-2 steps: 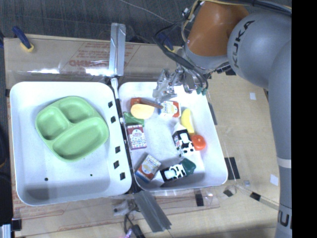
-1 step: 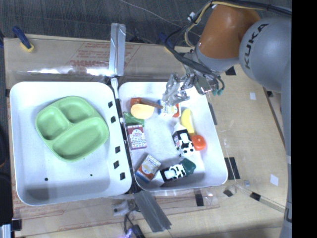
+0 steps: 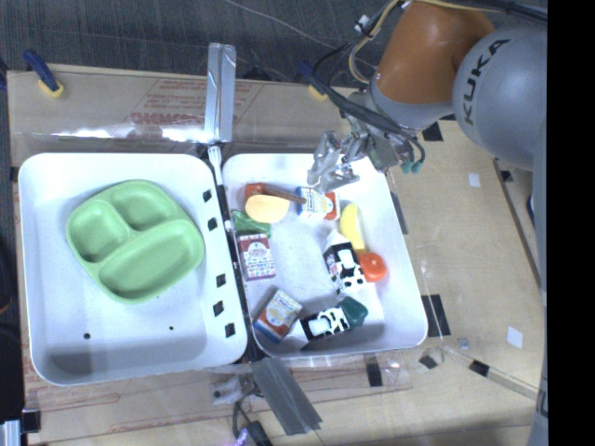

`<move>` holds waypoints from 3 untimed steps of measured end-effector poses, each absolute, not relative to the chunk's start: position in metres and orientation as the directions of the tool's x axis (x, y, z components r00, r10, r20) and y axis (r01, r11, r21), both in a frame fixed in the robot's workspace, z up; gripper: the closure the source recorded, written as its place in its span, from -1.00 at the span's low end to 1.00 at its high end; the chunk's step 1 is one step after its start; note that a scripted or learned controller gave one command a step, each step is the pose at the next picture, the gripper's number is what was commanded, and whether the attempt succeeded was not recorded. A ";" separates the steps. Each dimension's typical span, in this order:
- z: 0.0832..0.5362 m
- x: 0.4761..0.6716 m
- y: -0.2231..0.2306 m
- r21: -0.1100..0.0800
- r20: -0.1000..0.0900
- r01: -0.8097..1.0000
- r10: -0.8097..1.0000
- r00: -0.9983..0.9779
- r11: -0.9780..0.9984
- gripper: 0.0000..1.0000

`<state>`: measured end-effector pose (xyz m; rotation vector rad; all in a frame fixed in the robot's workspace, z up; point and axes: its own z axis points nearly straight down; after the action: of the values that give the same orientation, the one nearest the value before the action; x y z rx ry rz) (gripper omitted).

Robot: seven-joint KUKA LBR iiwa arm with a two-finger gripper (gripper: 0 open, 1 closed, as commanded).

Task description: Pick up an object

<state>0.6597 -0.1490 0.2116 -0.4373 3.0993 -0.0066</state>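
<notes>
My gripper hangs over the far edge of the right bin. Just below its tip lies a small white and orange carton; contact between them is unclear. Left of the carton are a yellow-orange bun-shaped piece and a red packet. To its right lies a yellow banana. Nearer the front sit a cow-patterned carton, an orange-red ball, a small box and a black-and-white carton.
The left bin holds a green divided plate. A metal clamp strip stands at the far end of the wall between the bins. The grey arm with its orange band reaches in from the upper right, with cables alongside.
</notes>
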 end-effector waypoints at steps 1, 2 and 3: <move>0.223 0.661 -0.148 -0.008 -0.016 -0.279 -0.279 -0.960 0.960 1.00; 0.234 0.662 -0.148 -0.011 -0.020 -0.282 -0.282 -0.959 0.959 1.00; 0.245 0.664 -0.148 -0.014 -0.024 -0.284 -0.284 -0.958 0.959 1.00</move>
<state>0.6636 -0.1476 0.2452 -0.4474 3.0832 -0.0156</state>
